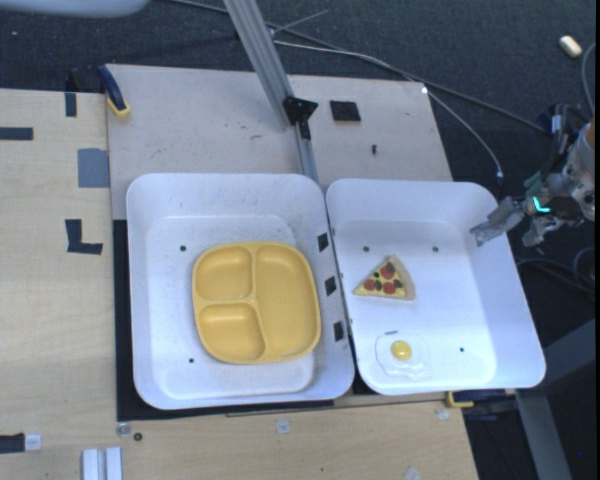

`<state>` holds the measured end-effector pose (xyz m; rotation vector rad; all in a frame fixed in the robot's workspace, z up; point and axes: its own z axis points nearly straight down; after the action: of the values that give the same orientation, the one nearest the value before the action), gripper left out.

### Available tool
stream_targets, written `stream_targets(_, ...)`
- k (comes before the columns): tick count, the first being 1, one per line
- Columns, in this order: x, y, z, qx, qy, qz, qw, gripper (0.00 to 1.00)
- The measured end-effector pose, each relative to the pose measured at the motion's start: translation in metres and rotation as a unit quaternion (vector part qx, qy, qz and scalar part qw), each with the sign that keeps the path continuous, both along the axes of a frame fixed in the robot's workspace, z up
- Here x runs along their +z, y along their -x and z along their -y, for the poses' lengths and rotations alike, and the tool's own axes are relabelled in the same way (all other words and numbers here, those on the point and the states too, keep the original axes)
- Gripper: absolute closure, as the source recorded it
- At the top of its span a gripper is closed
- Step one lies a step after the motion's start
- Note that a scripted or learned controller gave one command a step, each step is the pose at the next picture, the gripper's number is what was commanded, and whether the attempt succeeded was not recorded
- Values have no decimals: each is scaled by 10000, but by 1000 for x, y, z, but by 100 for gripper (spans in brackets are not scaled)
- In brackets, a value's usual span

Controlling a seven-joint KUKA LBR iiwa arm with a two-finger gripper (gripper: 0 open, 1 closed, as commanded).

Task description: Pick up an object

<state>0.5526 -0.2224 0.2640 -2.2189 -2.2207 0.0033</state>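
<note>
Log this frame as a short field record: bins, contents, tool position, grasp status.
left bin: holds a yellow divided plate, three compartments
right bin: holds a pizza slice toy and a fried egg toy, lying apart
tool: at the right bin's upper right rim, away from both toys
grasp status: nothing seen between its fingers
finger state: cannot tell
</note>
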Motion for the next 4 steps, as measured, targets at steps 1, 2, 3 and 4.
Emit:
stream_targets(1, 1, 0, 0, 1, 4, 11, 10000, 0)
stream_targets(2, -56, -3, -10, 4, -3, -13, 10000, 0)
stream_targets(3, -102, -6, -15, 4, 0, -11, 10000, 0)
stream_targets(4, -154, 3, -23, 0, -4, -17, 10000, 0)
